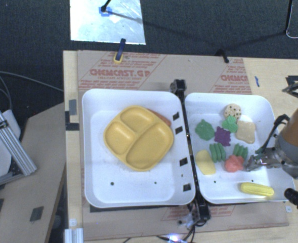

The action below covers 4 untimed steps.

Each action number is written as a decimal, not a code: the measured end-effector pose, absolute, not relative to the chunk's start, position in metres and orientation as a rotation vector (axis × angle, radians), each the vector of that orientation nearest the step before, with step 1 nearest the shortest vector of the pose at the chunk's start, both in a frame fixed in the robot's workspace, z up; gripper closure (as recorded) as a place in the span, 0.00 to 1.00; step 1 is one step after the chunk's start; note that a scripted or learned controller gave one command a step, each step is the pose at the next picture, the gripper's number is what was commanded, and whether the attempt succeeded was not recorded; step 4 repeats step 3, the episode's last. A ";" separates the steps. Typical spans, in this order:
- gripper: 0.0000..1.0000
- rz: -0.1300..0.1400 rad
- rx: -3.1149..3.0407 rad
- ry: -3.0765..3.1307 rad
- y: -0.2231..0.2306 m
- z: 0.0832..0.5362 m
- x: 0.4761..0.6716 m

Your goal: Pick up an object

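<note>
My pincer (251, 164) sits just right of the red toy (233, 163); I cannot tell its state, and it may nudge the toy away.

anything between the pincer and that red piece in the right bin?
Nothing visible. The pincer sits low in the right bin, right beside the red piece on its right side. The green pieces lie just above the red piece, and the yellow banana lies below, off the path.

Grey arm (293, 151) with orange band, dark metal gripper (254, 162).
</note>
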State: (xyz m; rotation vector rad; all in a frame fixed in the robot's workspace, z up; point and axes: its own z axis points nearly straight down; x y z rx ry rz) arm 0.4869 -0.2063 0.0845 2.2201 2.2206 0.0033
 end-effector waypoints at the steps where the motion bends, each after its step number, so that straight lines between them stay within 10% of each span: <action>1: 1.00 0.003 2.220 2.220 -0.206 0.084 0.487; 4: 1.00 0.003 2.220 2.220 -0.206 0.084 0.487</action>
